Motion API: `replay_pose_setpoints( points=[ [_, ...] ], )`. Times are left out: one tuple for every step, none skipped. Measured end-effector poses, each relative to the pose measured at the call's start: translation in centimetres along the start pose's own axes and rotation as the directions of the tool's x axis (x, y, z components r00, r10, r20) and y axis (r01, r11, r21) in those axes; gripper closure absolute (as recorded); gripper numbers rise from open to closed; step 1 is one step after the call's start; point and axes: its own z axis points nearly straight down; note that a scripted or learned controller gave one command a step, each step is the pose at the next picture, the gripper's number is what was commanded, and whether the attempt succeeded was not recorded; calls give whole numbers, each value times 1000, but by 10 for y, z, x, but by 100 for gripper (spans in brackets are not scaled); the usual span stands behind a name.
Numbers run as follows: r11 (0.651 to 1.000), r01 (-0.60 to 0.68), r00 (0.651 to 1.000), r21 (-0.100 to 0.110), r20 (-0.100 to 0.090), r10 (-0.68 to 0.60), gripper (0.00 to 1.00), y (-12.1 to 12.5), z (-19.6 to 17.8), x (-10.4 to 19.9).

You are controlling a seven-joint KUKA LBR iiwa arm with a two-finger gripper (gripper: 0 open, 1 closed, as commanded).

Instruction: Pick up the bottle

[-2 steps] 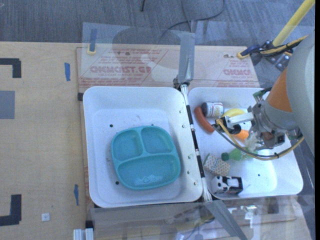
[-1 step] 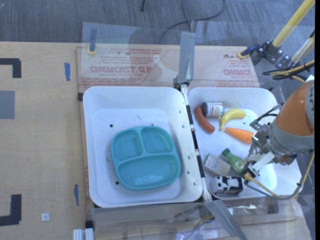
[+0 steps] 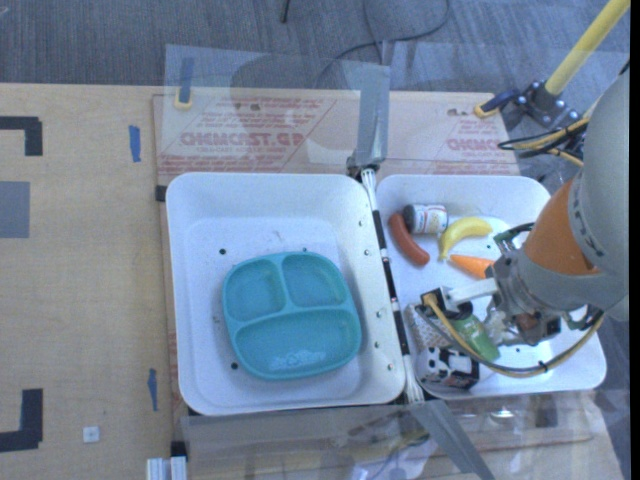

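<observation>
White plastic bins sit side by side on the wooden bench. The left bin carries a teal divided plate with three compartments, lying flat near the middle of the bin.

The right bin holds the smaller things. At its far left lies the bottle, a small one on its side with a white cap end and a label, touching the far end of a red sausage-shaped toy. Just right of the bottle is a yellow banana, and near that, toward the arm, an orange carrot. In the near left corner of this bin sits a black-and-white patterned object with a green piece against it.

The grey arm with its orange band comes in from the right, and the hand hangs over the near part of the right bin, above the green piece and well apart from the bottle. Cables and housing blur the fingertips, so I cannot tell whether the hand is spread or pressed together.
</observation>
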Motion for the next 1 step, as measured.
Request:
replay_pose_setpoints(
  points=[
    [999, 47, 999, 3, 4, -47, 100, -48, -117, 36]
  ],
)
